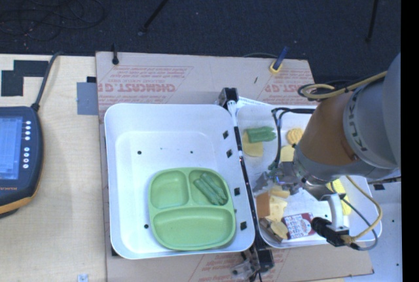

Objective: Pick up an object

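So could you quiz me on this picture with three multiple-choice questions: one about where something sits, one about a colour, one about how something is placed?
1. Where is the green divided tray?
A. left bin
B. right bin
C. on the bare bench

2. What colour is the band on the arm?
A. blue
B. orange
C. green

3. How do the green beans sit?
A. beside the tray
B. in the tray's upper right compartment
C. in its large lower compartment

Answers:
1 A, the tray rests on the left bin floor.
2 B, orange shows above the wrist.
3 B, they lie in that small compartment.

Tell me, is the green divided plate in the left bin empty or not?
Not empty: green beans lie in the upper right section of the plate.
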`<action>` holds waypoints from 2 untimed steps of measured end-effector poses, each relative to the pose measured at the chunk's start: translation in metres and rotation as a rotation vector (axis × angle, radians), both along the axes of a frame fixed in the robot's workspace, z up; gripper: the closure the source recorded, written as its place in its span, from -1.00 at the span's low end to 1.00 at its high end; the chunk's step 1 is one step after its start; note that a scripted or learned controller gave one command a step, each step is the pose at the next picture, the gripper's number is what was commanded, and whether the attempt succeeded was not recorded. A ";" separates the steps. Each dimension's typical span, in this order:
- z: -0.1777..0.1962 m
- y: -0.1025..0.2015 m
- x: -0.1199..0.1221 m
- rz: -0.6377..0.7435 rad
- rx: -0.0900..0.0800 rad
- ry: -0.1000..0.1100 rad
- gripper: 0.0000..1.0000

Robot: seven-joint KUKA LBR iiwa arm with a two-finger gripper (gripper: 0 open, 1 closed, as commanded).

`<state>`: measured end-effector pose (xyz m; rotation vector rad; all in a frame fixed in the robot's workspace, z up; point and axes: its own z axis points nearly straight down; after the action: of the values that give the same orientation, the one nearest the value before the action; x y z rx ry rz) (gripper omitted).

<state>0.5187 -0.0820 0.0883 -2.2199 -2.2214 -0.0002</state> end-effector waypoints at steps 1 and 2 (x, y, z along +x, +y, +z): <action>0.047 -0.054 0.069 0.001 -0.006 -0.008 -1.00; 0.000 -0.030 0.050 0.000 -0.001 0.000 -1.00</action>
<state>0.5689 -0.1119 0.0879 -2.2208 -2.2220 0.0008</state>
